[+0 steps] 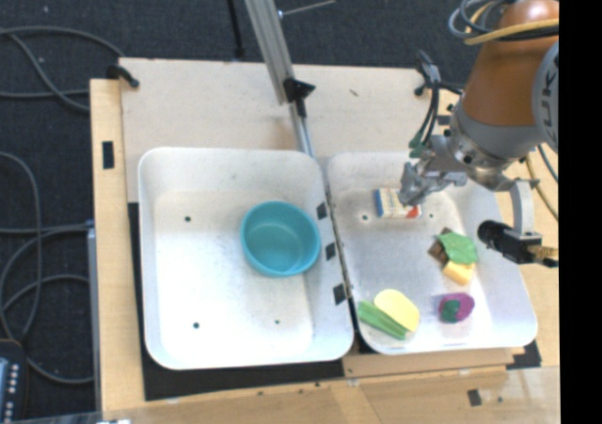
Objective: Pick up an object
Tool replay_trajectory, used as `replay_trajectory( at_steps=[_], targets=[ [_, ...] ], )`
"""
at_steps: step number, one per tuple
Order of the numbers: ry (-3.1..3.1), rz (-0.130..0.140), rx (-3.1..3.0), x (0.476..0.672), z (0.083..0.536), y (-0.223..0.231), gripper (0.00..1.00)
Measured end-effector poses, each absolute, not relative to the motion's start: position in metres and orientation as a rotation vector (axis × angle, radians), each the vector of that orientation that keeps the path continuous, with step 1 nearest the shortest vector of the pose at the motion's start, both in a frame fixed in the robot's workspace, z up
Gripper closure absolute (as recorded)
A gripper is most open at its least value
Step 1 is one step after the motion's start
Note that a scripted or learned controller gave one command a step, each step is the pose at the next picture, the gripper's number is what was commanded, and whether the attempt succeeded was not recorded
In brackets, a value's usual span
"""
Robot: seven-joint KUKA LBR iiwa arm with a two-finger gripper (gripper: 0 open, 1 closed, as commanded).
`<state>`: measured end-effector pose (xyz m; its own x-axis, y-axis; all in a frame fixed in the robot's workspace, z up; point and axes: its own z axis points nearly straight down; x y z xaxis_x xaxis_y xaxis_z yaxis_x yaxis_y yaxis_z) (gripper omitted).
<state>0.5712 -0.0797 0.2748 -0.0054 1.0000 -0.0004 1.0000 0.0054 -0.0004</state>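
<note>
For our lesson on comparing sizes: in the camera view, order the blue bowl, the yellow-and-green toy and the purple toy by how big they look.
Largest to smallest as they look:
1. blue bowl, in the left bin, clearly the largest.
2. yellow-and-green toy, in the right bin.
3. purple toy, beside it, the smallest.

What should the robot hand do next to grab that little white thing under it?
Probably go straight down a little. The gripper sits right above the small white and orange object in the right bin, and nothing is seen held between its fingers. The green and yellow toys lie farther off, so this one looks easiest.
</note>
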Motion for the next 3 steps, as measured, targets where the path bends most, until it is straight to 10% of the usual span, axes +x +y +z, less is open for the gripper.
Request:
replay_trajectory(
  at_steps=[3],
  targets=[
    [-2.23, -0.004, -2.213, 0.621, 0.257, 0.073, 1.0]
  ],
)
